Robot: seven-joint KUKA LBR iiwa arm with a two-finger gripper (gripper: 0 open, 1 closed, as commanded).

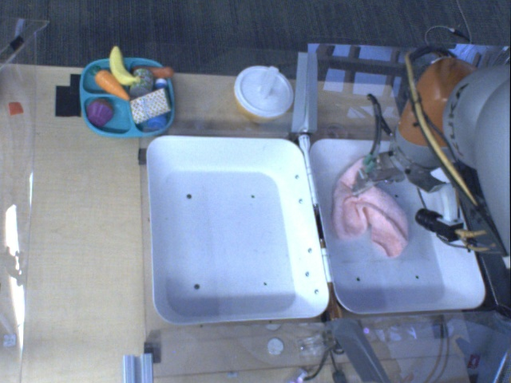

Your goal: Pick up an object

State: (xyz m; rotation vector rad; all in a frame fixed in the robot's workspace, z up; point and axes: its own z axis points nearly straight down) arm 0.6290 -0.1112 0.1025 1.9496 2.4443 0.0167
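Note:
A crumpled pink cloth (372, 212) lies in the right white bin (399, 290), toward its back left. My gripper (369, 171) comes in from the right and sits low over the cloth's upper edge, its tip at the fabric. The grey arm with its orange band (435, 94) fills the upper right corner above the bin.
The left white bin (231, 230) stands beside the right one, parted by a metal divider (315, 214). Behind the bins sit a blue tray (128, 96) of toy food and a round white lidded container (264, 92). Cables (447, 222) hang beside the arm.

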